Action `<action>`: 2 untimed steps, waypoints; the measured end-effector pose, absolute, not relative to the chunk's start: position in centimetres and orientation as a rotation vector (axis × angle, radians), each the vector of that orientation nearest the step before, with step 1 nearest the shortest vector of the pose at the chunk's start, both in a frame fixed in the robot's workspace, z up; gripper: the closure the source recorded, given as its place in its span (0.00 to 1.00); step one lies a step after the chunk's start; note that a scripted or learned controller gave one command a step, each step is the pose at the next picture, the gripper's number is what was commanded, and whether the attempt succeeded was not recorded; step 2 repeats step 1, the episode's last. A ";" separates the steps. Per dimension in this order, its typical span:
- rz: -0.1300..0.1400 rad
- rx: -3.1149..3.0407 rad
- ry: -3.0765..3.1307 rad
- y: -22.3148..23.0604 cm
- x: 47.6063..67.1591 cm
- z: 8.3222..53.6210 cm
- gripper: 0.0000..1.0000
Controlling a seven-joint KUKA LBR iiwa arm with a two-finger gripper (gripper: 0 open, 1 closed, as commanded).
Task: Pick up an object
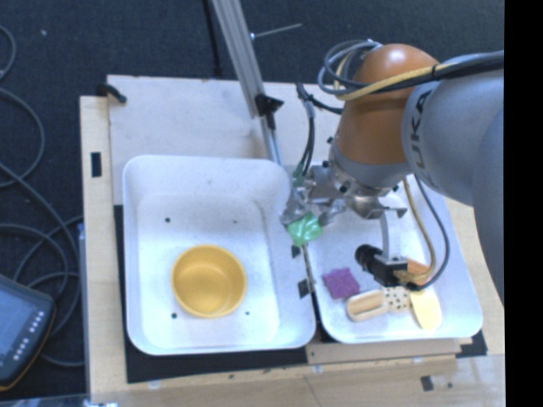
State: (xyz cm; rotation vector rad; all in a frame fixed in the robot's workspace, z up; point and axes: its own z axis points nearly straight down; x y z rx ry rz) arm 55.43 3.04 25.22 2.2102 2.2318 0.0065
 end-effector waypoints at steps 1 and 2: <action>0.004 2.211 2.233 8.9 55.2 25.8 1.00; 0.004 2.211 2.233 8.9 55.2 25.8 1.00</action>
